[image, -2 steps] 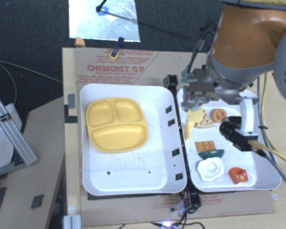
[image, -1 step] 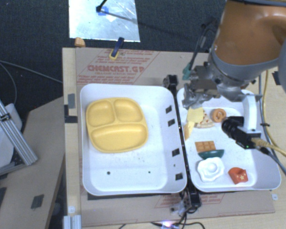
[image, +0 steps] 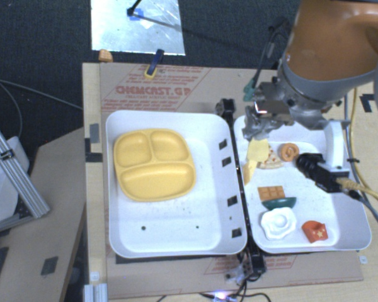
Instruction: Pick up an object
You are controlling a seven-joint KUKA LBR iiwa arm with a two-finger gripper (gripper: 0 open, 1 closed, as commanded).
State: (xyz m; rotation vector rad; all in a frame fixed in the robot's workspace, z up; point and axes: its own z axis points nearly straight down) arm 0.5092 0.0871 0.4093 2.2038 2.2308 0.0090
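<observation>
While the fried egg (image: 278,223) and the red piece (image: 314,231) lie at the near edge of the right bin (image: 359,228), the egg at about eight o'clock from the bin's middle, a brown waffle (image: 270,192) sits just beyond them. Farther back, at eleven o'clock, the gripper (image: 257,129) hangs right over a pale yellow wedge (image: 257,152), a small doughnut (image: 288,151) at the wedge's three o'clock; I cannot tell its opening or any hold. The left bin (image: 176,238) carries a yellow divided plate (image: 154,164).
</observation>
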